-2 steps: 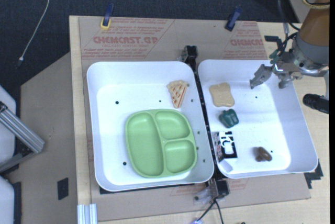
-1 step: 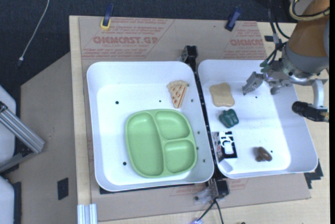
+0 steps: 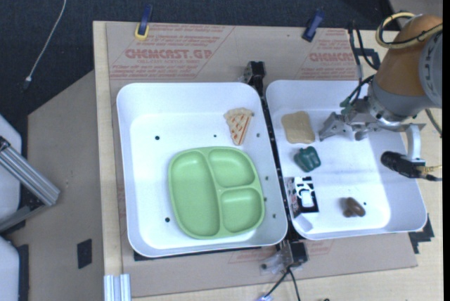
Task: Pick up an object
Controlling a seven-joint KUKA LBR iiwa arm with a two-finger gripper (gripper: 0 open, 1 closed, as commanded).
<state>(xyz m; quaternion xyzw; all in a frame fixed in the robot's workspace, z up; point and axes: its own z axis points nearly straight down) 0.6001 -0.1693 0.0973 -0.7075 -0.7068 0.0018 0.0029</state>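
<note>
Dark blue-grey carpet surrounds a bench topped with brown cardboard (image 3: 211, 46), on which red print reads "CHEMCAST", repeated along the far edge; two clamps pin the sheet there, probably to keep it from sliding. Two white bins sit side by side on it, and the black divider (image 3: 271, 145) where they meet serves as the landmark. Left of the divider, the left bin (image 3: 140, 124) holds a green three-compartment plate (image 3: 214, 190) lying flat, and a toy pizza slice (image 3: 238, 125) just beside the divider toward the far end. Right of the divider, the right bin (image 3: 401, 215) holds a tan bread-like piece (image 3: 298, 127), a small dark green object (image 3: 306, 159) nearer the camera, a black-and-white printed card (image 3: 304, 195) touching the divider, its marks too small to read, and a brown lump (image 3: 353, 207) farther right. The gripper (image 3: 339, 125) hangs over the right bin just right of the tan piece, with nothing visible between its fingers; whether the jaws stand wide or narrow I cannot tell. The tan piece looks the likeliest target, being nearest.
</note>
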